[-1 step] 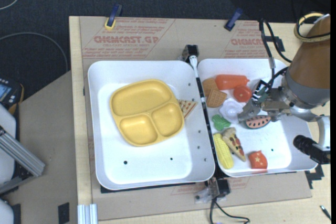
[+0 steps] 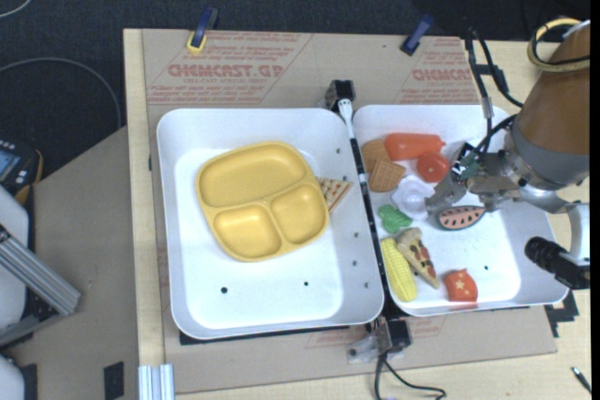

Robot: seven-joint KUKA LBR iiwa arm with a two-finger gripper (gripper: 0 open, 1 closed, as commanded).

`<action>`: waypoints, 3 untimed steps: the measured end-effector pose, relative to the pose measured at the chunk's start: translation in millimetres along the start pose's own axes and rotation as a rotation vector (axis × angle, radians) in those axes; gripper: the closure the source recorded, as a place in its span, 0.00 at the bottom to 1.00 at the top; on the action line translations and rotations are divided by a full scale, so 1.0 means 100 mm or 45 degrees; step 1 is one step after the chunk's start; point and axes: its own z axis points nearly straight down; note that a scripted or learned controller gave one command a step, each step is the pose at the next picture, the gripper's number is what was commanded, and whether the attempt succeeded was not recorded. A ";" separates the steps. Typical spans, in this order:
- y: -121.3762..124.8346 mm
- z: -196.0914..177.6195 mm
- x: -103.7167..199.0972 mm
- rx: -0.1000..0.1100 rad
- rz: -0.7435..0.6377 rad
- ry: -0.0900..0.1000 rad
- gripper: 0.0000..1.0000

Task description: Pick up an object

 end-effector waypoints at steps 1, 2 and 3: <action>-0.09 0.60 0.02 0.011 0.002 0.003 0.00; -0.11 1.01 -0.03 -0.002 0.006 -0.005 0.00; -0.10 1.38 -0.07 -0.006 0.007 -0.008 0.00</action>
